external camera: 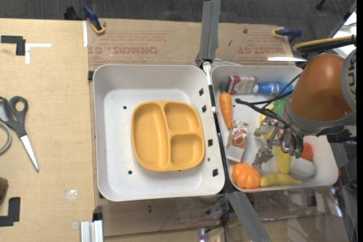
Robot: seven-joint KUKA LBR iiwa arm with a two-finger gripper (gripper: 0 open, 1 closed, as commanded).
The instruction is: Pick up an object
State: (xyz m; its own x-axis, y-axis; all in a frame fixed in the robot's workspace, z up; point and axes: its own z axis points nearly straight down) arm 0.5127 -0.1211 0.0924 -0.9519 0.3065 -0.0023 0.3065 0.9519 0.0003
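1. Pincer point(266, 151) first: it hung low in the right bin point(328, 178), at the lower right of the frame, its metal fingers aimed down and toward the left. Whether those fingers stood apart or together I could not tell, for cables and glare muddled them. Nothing could be made out between them.

2. No object had been lifted, as far as could be judged. Every item lay on the bin floor, so the grasp itself was left to do, and the lift after it.

3. Nearest candidates sat around the fingertips: a yellow piece point(282, 160) just to the right of them, a small flat packet point(239, 134) just to the left, and an orange pumpkin-like toy point(245, 176) below and left, near the bin's lower edge.

4. Further out in the same bin lay a yellow banana point(277, 179) along the bottom, a carrot point(226, 109) by the left wall, a blue-capped bottle point(254, 86) at the top, and something red and white point(305, 159) at the far right, partly hidden by the arm.

5. Above the pincer the arm's orange band point(320, 88) bulked large at the right edge of the frame.

6. Left bin point(108, 122), centre of frame, held a yellow divided plate point(168, 135), untouched and well apart from the pincer.

7. Scissors point(21, 130) rested on the bench at the far left.
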